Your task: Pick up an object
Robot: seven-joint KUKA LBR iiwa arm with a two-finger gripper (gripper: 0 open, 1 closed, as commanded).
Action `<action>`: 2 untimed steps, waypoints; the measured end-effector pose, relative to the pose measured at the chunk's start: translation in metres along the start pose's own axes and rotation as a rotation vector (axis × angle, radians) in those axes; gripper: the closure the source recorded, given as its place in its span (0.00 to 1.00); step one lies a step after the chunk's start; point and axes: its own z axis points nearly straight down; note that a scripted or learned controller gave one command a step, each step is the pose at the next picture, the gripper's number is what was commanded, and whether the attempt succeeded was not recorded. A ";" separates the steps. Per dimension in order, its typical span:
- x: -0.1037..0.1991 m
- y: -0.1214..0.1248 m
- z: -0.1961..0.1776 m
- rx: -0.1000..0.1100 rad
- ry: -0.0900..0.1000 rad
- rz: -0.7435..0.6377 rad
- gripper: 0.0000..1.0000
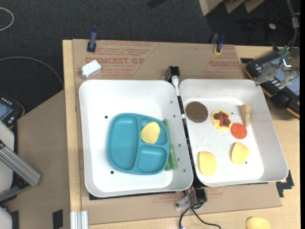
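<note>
The right bin (267,128) holds a brown round disc (196,111), a small pizza-like piece (220,119), a red ball (238,130), a tan cone (246,114) and two yellow pieces (239,152) (207,162). In the left bin (95,128) lies a teal divided plate (128,144) with a yellow piece (150,132) in its upper right compartment. A green strip (169,154) lies along the plate's right side. My gripper (274,70) hangs at the right edge of the view, just beyond the right bin's far right corner, away from all the objects.
A small white block (90,69) lies on the board behind the left bin. Blue clamps (92,39) (218,43) grip the board's far edge. A yellow object (257,222) sits off the board at the bottom right. Cables run below the bins.
</note>
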 end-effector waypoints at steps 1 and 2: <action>-0.002 -0.029 0.117 0.009 0.003 0.002 0.00; 0.006 -0.069 0.199 0.005 0.017 -0.005 0.00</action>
